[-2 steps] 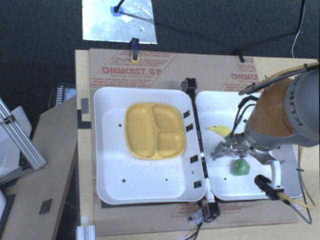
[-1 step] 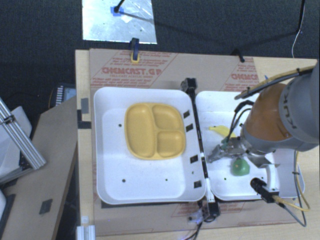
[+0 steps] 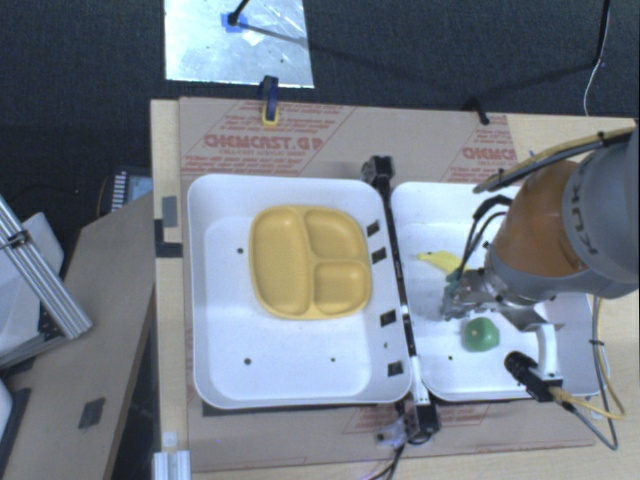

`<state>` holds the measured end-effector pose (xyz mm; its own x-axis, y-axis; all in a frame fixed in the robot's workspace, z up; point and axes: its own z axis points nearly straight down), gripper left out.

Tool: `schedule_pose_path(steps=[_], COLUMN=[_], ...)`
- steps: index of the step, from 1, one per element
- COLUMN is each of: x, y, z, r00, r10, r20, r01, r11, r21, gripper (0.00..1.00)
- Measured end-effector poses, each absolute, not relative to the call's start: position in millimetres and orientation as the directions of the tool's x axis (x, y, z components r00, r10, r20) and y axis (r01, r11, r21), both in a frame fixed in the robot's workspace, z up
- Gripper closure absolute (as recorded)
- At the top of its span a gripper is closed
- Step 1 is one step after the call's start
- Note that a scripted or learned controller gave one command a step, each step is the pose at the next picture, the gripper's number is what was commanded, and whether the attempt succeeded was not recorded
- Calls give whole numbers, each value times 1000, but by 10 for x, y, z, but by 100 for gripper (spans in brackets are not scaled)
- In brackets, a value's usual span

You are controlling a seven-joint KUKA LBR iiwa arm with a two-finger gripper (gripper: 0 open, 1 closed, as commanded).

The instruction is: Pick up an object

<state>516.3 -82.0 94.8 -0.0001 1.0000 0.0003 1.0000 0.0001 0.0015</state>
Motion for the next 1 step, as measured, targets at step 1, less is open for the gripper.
schedule_pose_path(steps=[1], x=[5158], y=[-869], z=[1389], r00=[0], r10=[1000], r20=[-1], r01=[1000], r11=[0], r21=[5], gripper=[100])
